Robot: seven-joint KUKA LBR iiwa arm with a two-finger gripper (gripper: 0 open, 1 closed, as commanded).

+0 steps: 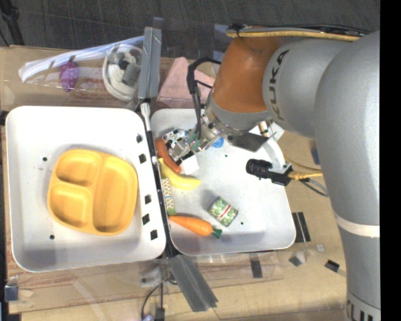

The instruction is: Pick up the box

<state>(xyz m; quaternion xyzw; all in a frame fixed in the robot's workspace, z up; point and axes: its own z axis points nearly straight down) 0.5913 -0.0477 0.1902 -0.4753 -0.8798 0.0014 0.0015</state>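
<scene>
Grey KUKA arm with orange wrist band [254, 72] reaches in from the right over the right shallow white bin [274, 206]. Left white bin [27, 179] holds a yellow compartment tray [93, 189]. Gripper [184, 144] sits low at the right bin's upper-left corner, by a red sausage-like item [166, 154] and a yellow banana [180, 180]; open or closed, cannot tell. Orange carrot [192, 225] lies near the front wall. Small green-and-white box [223, 211] lies tilted on the bin floor, apart from the gripper, toward the front and right of it; nothing visibly held.

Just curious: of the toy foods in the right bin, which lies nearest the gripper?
The banana, just below the gripper. The carrot and the green box lie farther toward the bin's near edge.
</scene>
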